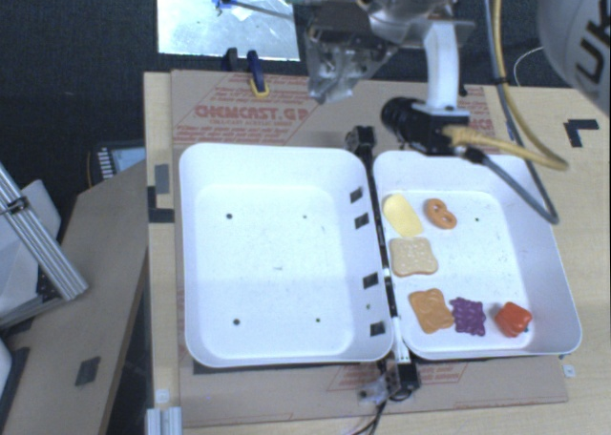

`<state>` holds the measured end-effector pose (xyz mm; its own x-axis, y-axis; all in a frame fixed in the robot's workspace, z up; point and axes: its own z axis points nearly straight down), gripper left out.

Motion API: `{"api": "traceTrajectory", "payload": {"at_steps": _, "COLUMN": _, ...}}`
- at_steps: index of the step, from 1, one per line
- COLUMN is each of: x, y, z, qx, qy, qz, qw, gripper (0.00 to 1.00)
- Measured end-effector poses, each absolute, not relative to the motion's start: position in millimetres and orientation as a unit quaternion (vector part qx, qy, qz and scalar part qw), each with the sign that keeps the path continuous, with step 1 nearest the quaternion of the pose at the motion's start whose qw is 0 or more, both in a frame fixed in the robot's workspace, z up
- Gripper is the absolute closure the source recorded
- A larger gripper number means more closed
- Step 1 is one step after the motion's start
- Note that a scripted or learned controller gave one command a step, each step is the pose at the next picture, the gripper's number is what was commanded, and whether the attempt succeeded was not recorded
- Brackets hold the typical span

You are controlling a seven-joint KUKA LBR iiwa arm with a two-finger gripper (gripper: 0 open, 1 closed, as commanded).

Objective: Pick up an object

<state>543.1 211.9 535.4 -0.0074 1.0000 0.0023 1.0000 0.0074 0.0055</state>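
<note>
The small plastic toy foods (413,258), from a yellow oblong piece (402,215) to a red-orange pepper (513,318), lie in the right-hand shallow white bin (501,247), well apart from the metal two-finger gripper (329,75), which hangs beyond both bins, open or closed one cannot tell.

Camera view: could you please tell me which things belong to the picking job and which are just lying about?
Job: right bin holding a yellow toy piece, pretzel, toast slice, orange-brown toy piece, purple grapes, red pepper.
Lying about: left bin, blue clamp, foil sheet, printed board.
</note>
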Motion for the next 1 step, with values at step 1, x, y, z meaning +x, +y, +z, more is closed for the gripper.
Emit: {"api": "traceTrajectory", "payload": {"at_steps": 1, "x": 484.1, "y": 169.3, "z": 535.8, "qx": 0.707, "qy": 0.707, "qz": 0.0007, "qw": 0.0, "gripper": 1.0}}
